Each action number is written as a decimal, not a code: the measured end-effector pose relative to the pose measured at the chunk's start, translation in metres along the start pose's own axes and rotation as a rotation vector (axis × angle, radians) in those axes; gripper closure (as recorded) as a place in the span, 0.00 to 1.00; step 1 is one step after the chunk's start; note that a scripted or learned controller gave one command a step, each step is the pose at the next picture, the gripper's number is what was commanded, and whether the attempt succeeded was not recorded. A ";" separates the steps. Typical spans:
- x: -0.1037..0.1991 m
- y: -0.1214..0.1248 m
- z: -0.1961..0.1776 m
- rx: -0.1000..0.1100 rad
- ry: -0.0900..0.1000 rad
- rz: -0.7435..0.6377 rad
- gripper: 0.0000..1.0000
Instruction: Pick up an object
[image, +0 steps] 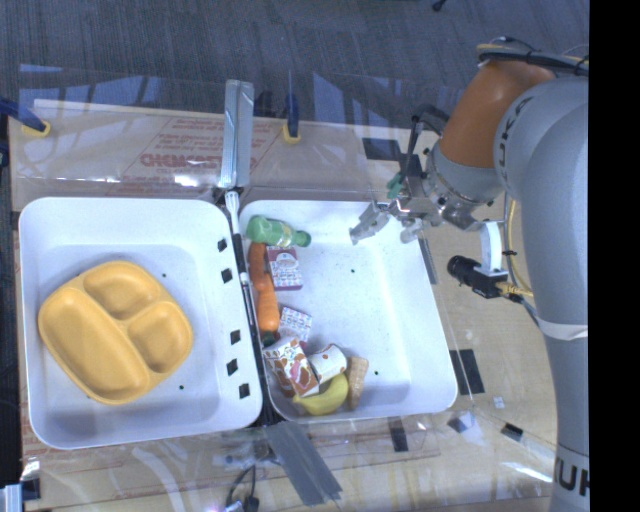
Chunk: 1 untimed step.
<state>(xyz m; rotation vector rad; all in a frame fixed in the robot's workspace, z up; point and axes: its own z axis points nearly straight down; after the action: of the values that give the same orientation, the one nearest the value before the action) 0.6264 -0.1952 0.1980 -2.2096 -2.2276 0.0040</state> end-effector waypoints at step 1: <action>0.077 -0.008 0.031 -0.001 0.000 -0.088 0.00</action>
<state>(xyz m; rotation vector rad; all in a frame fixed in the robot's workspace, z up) 0.6175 -0.1179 0.1669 -2.1099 -2.3230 0.0027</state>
